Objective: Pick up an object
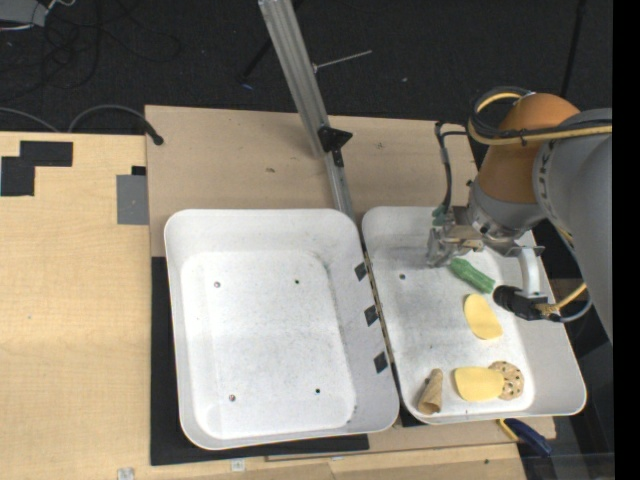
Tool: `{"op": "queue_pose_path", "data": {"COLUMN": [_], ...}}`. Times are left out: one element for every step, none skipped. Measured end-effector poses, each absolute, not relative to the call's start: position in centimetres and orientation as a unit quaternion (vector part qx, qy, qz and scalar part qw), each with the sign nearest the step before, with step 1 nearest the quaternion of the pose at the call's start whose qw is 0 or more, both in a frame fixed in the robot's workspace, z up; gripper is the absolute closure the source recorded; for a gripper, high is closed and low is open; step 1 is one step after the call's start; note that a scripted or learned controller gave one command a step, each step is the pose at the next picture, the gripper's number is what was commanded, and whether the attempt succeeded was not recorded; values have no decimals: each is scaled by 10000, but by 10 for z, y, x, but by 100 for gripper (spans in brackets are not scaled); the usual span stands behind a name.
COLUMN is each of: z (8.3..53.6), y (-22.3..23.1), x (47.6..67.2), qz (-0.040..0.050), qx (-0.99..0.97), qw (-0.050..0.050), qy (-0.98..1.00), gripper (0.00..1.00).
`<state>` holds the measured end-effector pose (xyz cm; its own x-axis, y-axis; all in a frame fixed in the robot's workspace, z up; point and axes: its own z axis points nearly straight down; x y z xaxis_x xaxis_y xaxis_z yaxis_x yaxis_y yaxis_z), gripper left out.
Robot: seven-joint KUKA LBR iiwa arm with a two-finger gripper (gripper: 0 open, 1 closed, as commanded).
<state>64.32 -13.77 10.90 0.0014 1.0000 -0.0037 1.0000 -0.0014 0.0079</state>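
My gripper point(446, 253) hangs low over the back of the right bin point(420, 298), reaching in from the right under the orange wrist band. A green elongated object point(472, 274) lies just right of and in front of the fingertips, very close to them. Further forward lie a yellow piece point(483, 318), a second yellow piece point(475, 384), a round cookie point(508, 379) and a tan cone point(431, 392). Nothing shows between the fingers.
The left bin point(200, 258) sits beside the right one, with black clips point(371, 314) along the shared edge. A slanted metal rail point(305, 93) rises behind the bins. A black cable connector point(525, 303) hangs over the right bin's right side.
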Motion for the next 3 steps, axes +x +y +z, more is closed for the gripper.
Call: {"op": "queue_pose_path", "data": {"z": [168, 231, 284], "y": [-139, -144, -145], "x": [635, 633, 633], "qz": [8, 11, 12], "qx": [7088, 7088, 7072], "qw": [12, 19, 20], "qy": [7054, 7054, 7071], "gripper": [100, 100, 100]}}
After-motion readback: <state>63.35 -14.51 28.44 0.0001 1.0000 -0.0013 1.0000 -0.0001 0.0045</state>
